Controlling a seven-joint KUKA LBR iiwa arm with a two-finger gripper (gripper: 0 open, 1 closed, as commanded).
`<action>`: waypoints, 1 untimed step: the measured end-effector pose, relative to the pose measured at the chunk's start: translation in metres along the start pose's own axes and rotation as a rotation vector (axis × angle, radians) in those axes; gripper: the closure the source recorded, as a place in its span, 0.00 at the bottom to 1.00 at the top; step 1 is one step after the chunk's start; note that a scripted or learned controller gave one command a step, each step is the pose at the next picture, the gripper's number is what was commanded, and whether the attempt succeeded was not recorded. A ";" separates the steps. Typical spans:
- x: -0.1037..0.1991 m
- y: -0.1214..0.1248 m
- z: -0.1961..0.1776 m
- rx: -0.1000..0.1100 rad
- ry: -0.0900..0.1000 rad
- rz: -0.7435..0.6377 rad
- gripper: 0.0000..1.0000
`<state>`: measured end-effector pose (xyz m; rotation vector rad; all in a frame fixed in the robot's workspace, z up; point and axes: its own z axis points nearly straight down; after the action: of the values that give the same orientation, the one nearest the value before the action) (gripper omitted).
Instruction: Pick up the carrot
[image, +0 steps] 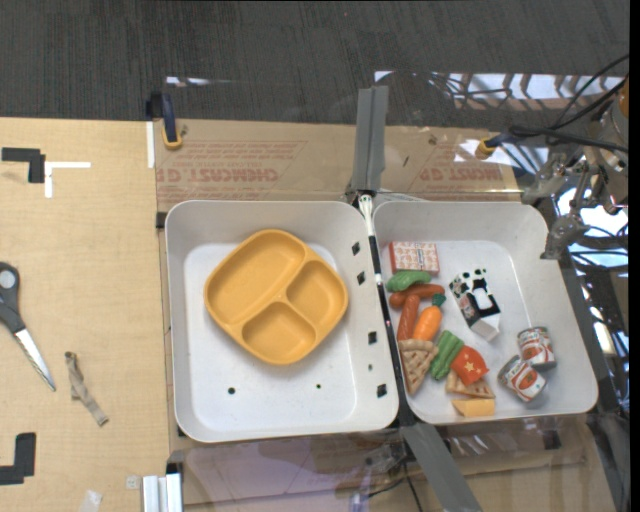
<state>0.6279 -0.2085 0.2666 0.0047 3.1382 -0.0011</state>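
While the carrot (428, 321) lies among toy food in the right bin (530, 262) | gripper (572, 205) well apart at upper right | grip state: cannot tell

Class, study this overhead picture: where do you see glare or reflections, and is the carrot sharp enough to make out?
Camera view: bright reflections streak the clear panel behind the right bin; lighting inside both bins is even, with soft shadows; the carrot is small but fairly sharp, lying among crowded toy food.
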 end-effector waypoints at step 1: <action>0.022 0.073 0.075 -0.001 0.001 -0.071 0.00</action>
<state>0.6066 -0.1357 0.1916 -0.1070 3.1370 0.0005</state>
